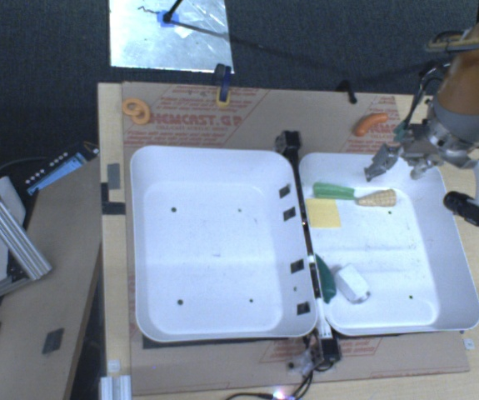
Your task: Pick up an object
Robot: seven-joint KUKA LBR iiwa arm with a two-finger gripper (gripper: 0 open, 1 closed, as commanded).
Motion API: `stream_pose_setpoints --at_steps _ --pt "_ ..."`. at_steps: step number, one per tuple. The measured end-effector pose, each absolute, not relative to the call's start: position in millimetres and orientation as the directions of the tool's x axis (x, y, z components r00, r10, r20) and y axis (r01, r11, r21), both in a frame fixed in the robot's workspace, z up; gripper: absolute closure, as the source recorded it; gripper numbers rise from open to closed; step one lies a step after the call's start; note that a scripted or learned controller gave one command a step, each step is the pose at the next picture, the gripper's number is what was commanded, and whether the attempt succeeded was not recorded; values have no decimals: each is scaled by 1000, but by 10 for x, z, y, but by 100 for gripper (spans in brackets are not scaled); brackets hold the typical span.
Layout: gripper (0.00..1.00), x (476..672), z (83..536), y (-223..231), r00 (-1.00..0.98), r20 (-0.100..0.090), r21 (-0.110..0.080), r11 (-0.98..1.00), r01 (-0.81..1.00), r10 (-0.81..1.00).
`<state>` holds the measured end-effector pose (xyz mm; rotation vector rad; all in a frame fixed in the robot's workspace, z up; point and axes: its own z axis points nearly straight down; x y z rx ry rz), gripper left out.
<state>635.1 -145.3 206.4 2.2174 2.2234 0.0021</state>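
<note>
- The tool [399,161] hangs over the far edge of the right bin [447,248]; its two fingers stand apart, holding nothing.
- The green-handled brush [354,194] lies in that bin, just nearer the camera than the tool, its long axis running left to right.
- The brush is the nearest candidate, so I judge a short descent fits.

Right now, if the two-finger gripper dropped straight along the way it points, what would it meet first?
Probably bare floor at the far edge of the right-hand white bin, beyond the green-handled brush. The gripper hangs open over that spot, holding nothing; depth is hard to judge.
</note>
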Motion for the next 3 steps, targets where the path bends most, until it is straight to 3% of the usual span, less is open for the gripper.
stream_pose_setpoints --at_steps 1,2,3 --pt "0 6717 2686 -888 -11 1 11 11 1000 1000" --pt "0 6702 3761 -31 -15 3 16 15 1000 1000" --pt "100 6694 3796 -101 -9 -1 7 9 1000 1000"
